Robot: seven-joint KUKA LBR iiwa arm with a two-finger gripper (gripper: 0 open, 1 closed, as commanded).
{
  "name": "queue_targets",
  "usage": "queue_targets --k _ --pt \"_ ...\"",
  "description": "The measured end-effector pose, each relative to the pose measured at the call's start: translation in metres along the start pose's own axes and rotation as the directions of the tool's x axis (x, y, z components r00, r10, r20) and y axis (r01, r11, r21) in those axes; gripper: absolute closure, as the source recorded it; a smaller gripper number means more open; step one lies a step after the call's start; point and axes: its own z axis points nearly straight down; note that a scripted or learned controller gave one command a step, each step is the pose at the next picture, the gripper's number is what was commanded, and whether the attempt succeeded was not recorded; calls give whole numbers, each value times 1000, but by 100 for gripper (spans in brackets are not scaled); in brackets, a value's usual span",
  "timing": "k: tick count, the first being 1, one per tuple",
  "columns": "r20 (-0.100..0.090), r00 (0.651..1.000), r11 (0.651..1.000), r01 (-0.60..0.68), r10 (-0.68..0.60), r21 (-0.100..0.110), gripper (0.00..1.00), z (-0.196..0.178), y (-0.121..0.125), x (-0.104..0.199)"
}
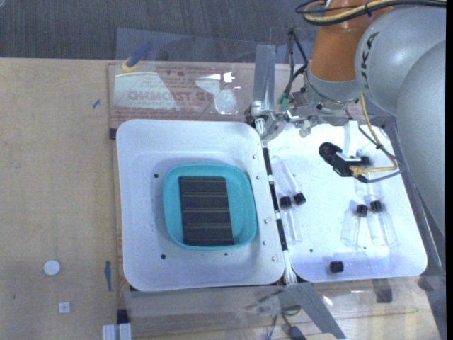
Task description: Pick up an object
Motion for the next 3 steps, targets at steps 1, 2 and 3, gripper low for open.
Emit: queue_targets --k 1,2,3 --pt "-1 1000 1000 18 -18 3 0 1 -135 22" --pt "0 1000 1000 11 -11 0 0 1 -83 -22" --pt "0 1000 1000 11 -11 0 0 1 -83 -22"
